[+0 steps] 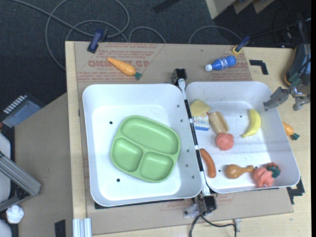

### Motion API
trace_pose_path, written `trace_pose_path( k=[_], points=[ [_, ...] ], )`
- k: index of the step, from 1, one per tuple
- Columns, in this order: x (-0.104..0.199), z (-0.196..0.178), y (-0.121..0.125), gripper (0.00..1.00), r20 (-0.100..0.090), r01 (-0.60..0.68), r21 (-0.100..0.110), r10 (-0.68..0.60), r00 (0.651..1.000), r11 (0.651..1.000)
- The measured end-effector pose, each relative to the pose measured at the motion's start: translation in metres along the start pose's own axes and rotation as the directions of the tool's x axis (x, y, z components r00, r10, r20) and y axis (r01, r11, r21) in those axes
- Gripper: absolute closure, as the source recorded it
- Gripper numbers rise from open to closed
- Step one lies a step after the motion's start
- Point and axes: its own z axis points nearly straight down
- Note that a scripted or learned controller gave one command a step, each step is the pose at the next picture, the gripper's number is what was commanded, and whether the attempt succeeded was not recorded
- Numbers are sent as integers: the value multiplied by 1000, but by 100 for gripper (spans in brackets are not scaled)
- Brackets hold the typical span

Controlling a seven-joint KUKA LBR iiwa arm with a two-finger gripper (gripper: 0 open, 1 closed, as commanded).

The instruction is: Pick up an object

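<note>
— Where are we in the pick?

— At the very start, I'd say. The hand (pixel 289 98) sits at the far right rim of the right bin (pixel 232 89), with nothing between its fingers. One grey finger (pixel 274 98) juts left over the bin's edge, a second shows just right of it, and they look spread — released, then, not clenched on anything.

— And what's there to take?

— All of it lies in the right bin. Nearest the hand is the banana (pixel 252 123), just left and a little nearer. Further left, against the divider, a yellow wedge (pixel 198 107), a small carton (pixel 200 123) and a bun-shaped piece (pixel 218 121) crowd together. A pink ball (pixel 224 141) lies in the middle, a sausage (pixel 208 162) along the left wall, and a drumstick (pixel 239 171) beside a pink-and-green toy (pixel 265 175) at the near edge.

— The left bin?

— A green divided plate (pixel 144 148). On the desk (pixel 163 56) beyond the bins lie a carrot (pixel 122 66) and a blue bottle (pixel 221 63); another small carrot (pixel 288 130) sits outside the right wall.

— So the next move?

— Choosing a target and coming over it — the banana seems the easy one, standing apart from its neighbours. The hand would need to shift left and nearer, line its fingers across the banana's narrow width, then descend.
</note>
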Motion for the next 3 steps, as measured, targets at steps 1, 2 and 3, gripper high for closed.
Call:
trace_pose_path(
  k=[1,2,3],
  points=[
    [60,145,-19,0,2,-1,-7,1,1000,1000],
    [116,171,-15,0,0,0,-2,0,1000,1000],
    [93,181,35,0,0,0,0,0,1000,1000]
  ],
)
